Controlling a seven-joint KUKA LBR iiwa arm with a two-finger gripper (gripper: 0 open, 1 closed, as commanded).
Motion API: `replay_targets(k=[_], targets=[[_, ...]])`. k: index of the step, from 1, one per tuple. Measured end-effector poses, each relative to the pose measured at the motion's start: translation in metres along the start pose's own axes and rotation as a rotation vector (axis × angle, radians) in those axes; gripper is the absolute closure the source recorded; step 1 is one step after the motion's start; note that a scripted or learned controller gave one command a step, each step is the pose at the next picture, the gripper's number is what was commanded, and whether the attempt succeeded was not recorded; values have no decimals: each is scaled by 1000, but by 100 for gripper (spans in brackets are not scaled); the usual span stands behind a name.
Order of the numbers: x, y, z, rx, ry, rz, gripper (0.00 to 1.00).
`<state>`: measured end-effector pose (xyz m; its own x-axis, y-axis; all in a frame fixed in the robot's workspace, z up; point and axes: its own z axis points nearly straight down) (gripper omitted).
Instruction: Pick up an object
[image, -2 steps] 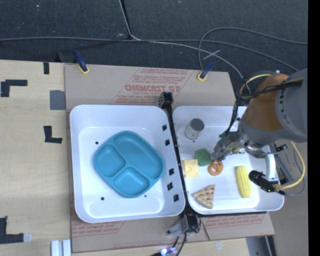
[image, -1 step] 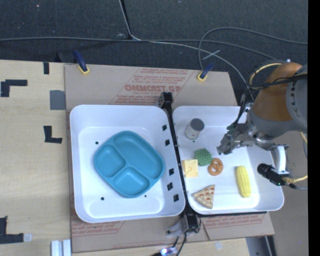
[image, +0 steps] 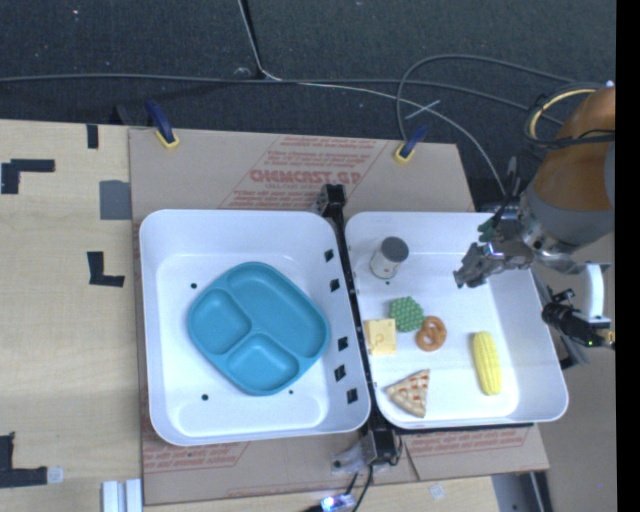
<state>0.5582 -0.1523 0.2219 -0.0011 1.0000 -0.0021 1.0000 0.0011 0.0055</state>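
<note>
the wooden bench (image: 60, 330) carries a brown cardboard sheet (image: 290, 170), held at its far edge by two blue-and-yellow clamps (image: 163, 128). on the sheet sit two white bins side by side and touching: the left bin (image: 160, 300) and the right bin (image: 540, 395). black tape marks (image: 100, 268) dot the bare bench at left.

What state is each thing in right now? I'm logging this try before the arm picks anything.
Gripper: over the right bin's upper right part, nothing seen in it.
Blue tray: lying flat in the left bin.
Grey cup: lying tipped in the right bin.
Green piece: flat.
Cheese: flat.
Pretzel: flat.
Corn: lying on its side.
Pizza slice: flat.
</note>
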Motion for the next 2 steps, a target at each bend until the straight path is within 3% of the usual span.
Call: replay_targets(k=[1,2], targets=[[0,1,-35,2,1,0,100],[42,8,-27,6,3,-4,100]])
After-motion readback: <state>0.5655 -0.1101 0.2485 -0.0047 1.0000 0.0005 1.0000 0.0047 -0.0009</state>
